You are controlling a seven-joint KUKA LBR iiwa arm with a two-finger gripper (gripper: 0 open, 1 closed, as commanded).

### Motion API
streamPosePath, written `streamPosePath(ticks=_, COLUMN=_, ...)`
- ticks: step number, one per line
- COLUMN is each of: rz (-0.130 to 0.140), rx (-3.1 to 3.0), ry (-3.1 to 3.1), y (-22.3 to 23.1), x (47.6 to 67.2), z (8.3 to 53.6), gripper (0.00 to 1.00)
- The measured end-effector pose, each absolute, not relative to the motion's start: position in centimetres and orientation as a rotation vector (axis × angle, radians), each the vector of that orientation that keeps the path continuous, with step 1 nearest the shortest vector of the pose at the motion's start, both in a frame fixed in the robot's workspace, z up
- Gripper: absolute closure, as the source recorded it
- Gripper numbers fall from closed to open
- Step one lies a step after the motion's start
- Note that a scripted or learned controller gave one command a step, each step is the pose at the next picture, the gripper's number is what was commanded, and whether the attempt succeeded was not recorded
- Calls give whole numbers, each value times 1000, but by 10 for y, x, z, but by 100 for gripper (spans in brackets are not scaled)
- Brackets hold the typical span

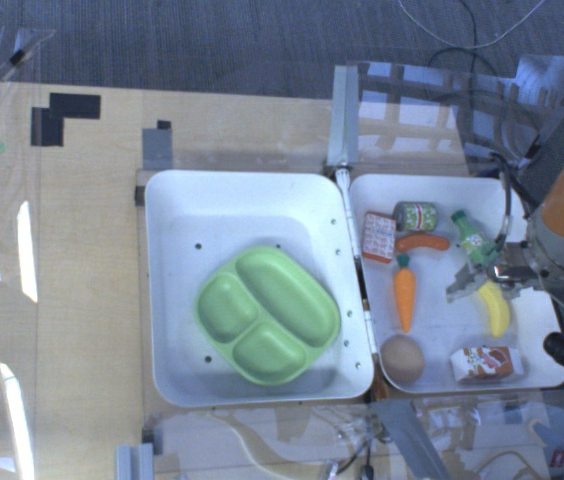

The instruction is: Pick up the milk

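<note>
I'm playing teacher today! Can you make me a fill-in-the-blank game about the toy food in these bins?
1. The green plate lies in the ____ bin.
2. The carrot is coloured ____.
3. The milk lies just below the yellow ____.
4. The gripper hovers over the ____ bin.

Missing words: left, orange, banana, right.

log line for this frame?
task: pick milk | gripper: above right bin, near banana | milk: lying in bin, not held
</note>
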State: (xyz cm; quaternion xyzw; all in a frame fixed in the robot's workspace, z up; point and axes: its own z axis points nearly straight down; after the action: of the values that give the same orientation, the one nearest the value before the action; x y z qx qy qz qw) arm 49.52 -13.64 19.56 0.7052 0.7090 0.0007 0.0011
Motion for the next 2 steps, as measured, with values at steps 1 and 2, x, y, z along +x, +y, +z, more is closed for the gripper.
streamPosePath(ticks=1, rz=1, rx=2205, ry=2236, y=-170, x=488, z=110, gripper=0)
streamPosePath(ticks=2, rz=16, rx=1940, ry=2474, y=-199, x=491, z=108, gripper=0)
